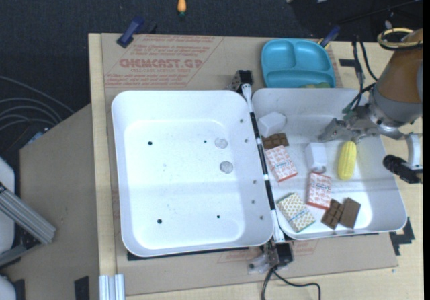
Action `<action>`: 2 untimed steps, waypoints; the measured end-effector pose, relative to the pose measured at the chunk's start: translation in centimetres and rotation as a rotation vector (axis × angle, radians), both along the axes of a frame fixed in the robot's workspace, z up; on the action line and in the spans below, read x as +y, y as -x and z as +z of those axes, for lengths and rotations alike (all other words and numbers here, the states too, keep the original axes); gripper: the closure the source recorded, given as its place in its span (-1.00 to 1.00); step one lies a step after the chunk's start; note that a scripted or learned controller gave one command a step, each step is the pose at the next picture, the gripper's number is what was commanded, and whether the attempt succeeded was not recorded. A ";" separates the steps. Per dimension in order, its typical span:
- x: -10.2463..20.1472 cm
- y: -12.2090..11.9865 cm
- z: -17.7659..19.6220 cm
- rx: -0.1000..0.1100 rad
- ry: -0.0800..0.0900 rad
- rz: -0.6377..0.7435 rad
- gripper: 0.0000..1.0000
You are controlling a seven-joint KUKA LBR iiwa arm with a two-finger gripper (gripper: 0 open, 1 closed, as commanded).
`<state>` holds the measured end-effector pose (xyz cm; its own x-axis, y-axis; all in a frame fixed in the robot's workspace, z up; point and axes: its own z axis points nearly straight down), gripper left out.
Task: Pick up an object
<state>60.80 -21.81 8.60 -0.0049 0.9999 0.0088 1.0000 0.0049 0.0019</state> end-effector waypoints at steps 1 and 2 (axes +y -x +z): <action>0.6 -3.4 -0.1 0.000 0.006 -0.002 -1.00; 5.6 -4.6 -0.1 0.002 0.007 -0.003 -1.00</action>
